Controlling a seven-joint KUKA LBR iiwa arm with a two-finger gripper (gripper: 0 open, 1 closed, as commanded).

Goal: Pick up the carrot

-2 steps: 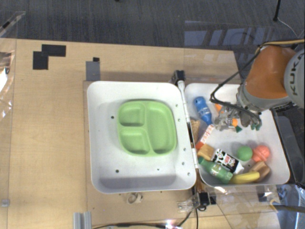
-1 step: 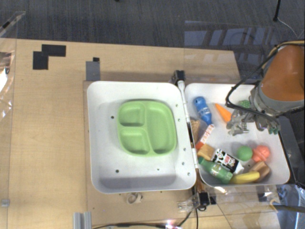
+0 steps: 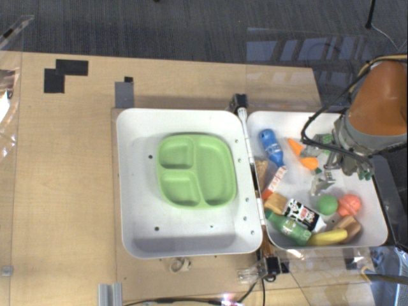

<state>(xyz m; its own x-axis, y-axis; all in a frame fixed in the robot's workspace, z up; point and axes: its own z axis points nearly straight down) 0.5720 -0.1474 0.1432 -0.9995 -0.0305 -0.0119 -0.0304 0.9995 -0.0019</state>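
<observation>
The carrot (image 3: 299, 152) is a small orange piece lying in the upper middle of the right bin (image 3: 380, 238), just right of a blue bottle (image 3: 270, 146). My gripper (image 3: 322, 183) hangs over the same bin, a little below and to the right of the carrot and apart from it. Its fingers (image 3: 317, 187) look open with nothing between them. The grey arm with its orange band (image 3: 381, 104) comes in from the right and covers the bin's upper right part.
Below the gripper lie a green ball (image 3: 327, 204), a pink fruit (image 3: 349, 203), a banana (image 3: 328, 237), a black-and-white carton (image 3: 301, 214) and a red-and-white packet (image 3: 275, 179). The left bin (image 3: 137, 234) holds a green divided plate (image 3: 194, 171).
</observation>
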